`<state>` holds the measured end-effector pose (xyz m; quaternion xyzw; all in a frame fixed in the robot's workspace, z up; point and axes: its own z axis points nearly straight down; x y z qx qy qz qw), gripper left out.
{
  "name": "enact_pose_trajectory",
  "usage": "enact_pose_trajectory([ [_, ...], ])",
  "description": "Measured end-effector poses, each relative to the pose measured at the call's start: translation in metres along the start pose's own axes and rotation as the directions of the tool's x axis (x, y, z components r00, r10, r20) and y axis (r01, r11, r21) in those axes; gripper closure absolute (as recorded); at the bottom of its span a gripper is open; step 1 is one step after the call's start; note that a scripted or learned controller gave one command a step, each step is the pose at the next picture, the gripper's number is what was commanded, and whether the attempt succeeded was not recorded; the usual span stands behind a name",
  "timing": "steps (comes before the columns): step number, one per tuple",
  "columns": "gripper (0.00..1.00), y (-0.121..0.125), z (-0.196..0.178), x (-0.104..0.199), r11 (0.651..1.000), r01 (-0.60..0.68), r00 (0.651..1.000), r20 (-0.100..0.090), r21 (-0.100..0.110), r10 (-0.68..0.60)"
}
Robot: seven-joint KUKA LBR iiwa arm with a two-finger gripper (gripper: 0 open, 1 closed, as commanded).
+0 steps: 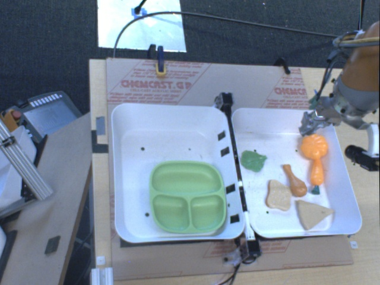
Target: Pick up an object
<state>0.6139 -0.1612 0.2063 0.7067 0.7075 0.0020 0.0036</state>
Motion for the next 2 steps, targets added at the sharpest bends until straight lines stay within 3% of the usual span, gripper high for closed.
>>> enact_pose_trajectory([
  [1,1.0,0.001,-0.065,-0.004,1.0,0.003,1.0,0.001,-0.002,-0.003],
  [2,1.0,-0.012,-0.069,0.051,1.0,0.008,1.0,-0.004,0.005,-0.008],
])
